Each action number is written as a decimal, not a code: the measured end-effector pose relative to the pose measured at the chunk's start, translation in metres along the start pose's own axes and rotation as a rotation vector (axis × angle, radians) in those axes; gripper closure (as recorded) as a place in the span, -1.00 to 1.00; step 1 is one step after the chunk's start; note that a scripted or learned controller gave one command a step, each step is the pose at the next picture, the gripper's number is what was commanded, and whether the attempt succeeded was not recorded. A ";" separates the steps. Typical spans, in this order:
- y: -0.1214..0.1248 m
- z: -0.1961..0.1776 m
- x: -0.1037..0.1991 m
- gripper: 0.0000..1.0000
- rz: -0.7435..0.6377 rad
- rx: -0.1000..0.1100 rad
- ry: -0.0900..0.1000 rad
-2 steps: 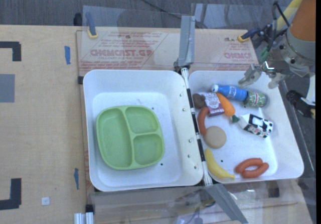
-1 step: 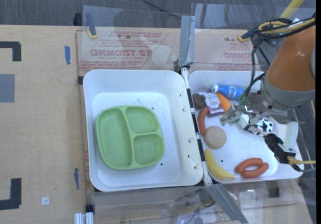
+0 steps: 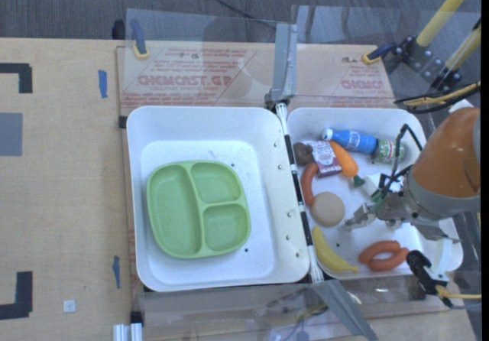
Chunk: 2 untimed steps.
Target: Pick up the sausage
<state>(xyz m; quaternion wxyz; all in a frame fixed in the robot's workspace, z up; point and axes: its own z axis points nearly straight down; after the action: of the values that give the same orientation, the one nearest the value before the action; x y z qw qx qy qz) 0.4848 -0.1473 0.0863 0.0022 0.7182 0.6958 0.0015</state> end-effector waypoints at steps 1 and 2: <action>0.000 0.000 0.000 -1.00 0.000 0.000 0.000; 0.000 0.000 0.000 -1.00 0.000 0.000 0.000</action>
<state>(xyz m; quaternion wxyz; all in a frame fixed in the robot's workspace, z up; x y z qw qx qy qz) 0.4848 -0.1472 0.0863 0.0022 0.7181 0.6960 0.0015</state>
